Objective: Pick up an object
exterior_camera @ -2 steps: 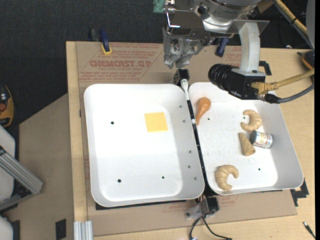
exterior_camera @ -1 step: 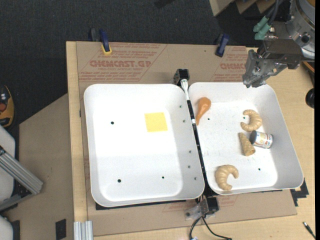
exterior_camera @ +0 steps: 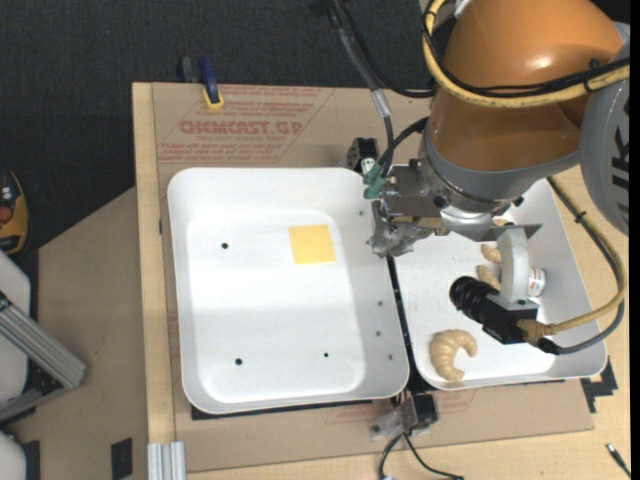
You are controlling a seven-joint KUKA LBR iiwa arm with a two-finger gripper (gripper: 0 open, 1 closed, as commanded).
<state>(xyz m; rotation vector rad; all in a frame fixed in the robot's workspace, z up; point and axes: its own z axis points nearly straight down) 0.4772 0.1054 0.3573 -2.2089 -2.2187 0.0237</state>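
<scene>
Camera view, from above the bench: the arm's gripper [exterior_camera: 393, 236] hangs over the seam between the left bin [exterior_camera: 250, 348] and the right bin [exterior_camera: 560, 298], and whether it is apart or together cannot be told (the wrist crowds it). A flat yellow square [exterior_camera: 312, 244] lies in the left bin near the gripper. A croissant [exterior_camera: 452, 352] rests by the right bin's near edge.

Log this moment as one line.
gripper: over the seam between the bins | left bin: yellow square | right bin: croissant near front edge | pick: no object seen held
</scene>
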